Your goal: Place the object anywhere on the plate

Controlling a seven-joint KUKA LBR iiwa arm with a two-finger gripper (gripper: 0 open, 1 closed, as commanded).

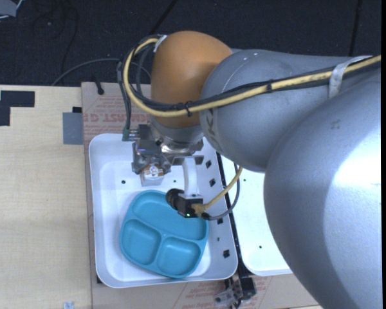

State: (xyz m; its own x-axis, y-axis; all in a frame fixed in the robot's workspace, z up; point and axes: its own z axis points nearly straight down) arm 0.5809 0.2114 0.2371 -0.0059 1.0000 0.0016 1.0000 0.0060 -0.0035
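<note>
grey arm (296,147) reaching in from right, orange band (180,69) sitting over left bin (106,205). gripper (156,163) hanging above bin's upper part, just past blue plate's top edge. blue plate (161,237), three compartments, lying in lower half of left bin. claw state: cannot tell, wrist body blocking it. object to be placed: cannot tell where. right bin (257,237) lying mostly under arm.

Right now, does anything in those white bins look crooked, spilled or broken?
Nothing looks spilled or broken. The blue divided plate lies flat in the left bin, turned at an angle to its walls. The gripper hangs over the plate's far edge, and I cannot make out any object there.
</note>
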